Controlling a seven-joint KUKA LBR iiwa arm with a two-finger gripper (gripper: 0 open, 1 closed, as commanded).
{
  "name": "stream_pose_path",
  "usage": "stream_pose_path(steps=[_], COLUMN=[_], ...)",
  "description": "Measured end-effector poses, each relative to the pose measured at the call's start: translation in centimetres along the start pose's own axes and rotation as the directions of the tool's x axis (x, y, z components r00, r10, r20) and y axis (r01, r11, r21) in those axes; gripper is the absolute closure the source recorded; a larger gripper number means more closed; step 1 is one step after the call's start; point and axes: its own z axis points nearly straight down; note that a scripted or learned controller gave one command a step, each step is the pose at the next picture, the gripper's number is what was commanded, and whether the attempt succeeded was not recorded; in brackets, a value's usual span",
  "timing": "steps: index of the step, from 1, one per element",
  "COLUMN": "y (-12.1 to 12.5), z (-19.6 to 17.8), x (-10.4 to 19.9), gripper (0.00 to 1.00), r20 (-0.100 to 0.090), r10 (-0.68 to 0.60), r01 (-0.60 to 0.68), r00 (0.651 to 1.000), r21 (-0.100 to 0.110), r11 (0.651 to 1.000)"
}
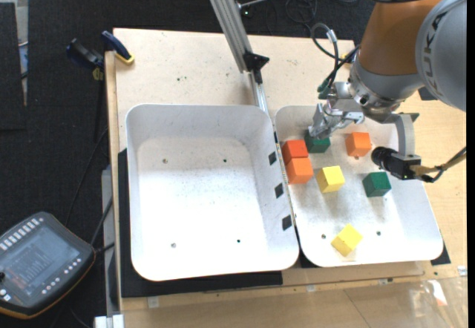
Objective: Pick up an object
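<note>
Gripper (320, 133) low in the right bin (415, 241), fingertips down on a dark green block (319, 145) near the back wall; how far apart the fingers stand cannot be told. Just beside it, two orange blocks (298, 160) stacked against the bin's left edge.

A pale wooden surface (185, 59) carries two shallow white bins side by side: the left bin (141, 133) at nine o'clock; the right bin (415, 234) at three; a blue-and-yellow clamp (115, 47) grips its eleven-o'clock corner.
</note>
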Motion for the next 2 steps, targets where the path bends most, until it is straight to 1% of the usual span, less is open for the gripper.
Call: stream_pose_path(steps=[1, 2], y=[0.3, 1.0], z=[-0.5, 0.9], x=[5.5, 10.0], gripper=[1.00, 1.00], r20=[0.000, 0.001], r10=[0.000, 0.001], r01=[0.000, -0.001], r00=[1.000, 1.000], r21=[-0.003, -0.001], r11=[1.000, 1.000])
